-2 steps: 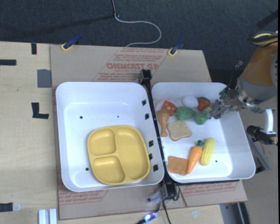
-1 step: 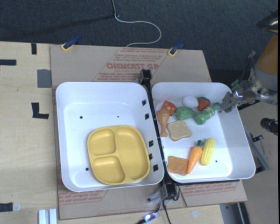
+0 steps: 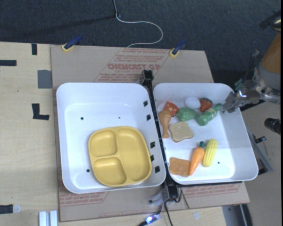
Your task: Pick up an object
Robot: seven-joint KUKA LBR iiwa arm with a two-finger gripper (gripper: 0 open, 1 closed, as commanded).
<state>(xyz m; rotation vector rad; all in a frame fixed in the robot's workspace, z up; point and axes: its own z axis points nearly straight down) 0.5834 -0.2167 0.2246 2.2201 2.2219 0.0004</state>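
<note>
Corn upright, beside carrot

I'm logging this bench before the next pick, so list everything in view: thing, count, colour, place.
Bins: 2, white, side by side on the bench.
Divided plate: 1, yellow, left bin.
Egg: 1, white, right bin, far side.
Green vegetables: 2, green, right bin, near the egg.
Bread slice: 1, tan, right bin, centre.
Carrot: 1, orange, right bin, near side.
Corn: 1, yellow, beside the carrot.
Clamps: 2, blue and yellow, far cardboard edge.
Gripper: 1, grey, over the right bin's right rim.
</note>
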